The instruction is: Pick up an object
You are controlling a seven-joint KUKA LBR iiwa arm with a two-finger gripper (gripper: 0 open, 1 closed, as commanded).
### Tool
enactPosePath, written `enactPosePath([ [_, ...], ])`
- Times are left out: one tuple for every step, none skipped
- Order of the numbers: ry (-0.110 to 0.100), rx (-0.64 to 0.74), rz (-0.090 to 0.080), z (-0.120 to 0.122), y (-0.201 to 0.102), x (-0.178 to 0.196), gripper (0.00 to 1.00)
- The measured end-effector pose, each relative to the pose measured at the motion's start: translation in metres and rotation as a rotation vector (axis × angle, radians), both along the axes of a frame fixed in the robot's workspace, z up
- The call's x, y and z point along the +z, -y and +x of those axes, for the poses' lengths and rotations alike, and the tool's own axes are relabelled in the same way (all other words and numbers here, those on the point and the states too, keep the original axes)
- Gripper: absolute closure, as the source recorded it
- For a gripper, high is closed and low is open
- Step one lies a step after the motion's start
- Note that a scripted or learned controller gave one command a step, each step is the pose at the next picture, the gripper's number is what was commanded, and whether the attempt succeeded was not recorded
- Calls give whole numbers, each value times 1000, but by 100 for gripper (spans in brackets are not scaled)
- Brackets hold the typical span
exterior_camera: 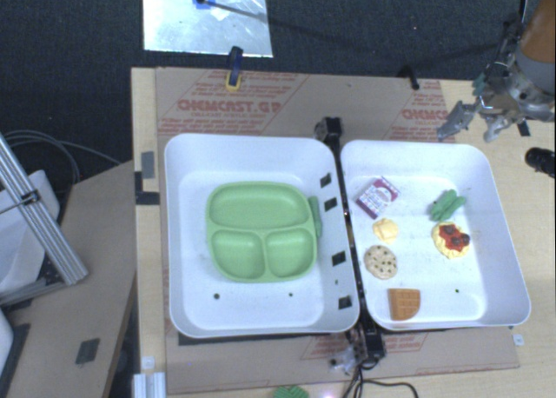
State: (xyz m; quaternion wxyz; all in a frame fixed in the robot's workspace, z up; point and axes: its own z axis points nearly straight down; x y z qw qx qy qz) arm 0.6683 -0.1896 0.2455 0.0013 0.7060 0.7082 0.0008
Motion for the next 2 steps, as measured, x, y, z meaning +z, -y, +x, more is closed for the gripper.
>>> enactPosePath([
  [-1,-2,-1,-31,17,-40,0],
  [-6,-4,1,-109,14,-28,0],
])
